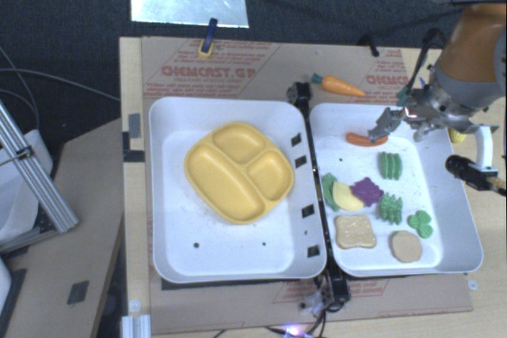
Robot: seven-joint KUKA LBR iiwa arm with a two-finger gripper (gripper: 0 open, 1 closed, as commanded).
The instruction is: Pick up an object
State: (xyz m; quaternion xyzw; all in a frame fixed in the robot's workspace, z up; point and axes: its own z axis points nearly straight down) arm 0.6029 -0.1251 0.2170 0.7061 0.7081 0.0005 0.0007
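The gripper [386, 125], fingers' spacing impossible to tell, hangs just above the slim orange-red plastic sausage [366, 140]; it should descend straddling its narrow width.

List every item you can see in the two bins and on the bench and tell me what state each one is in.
End effector: over the right bin's far end, above the sausage.
Sausage: lying flat, not lifted.
Yellow divided plate: right way up in the left bin.
Toast slice: lying flat.
Round cookie: lying flat.
Carrot: on the cardboard outside the bins.
Right bin: holds the toy foods.
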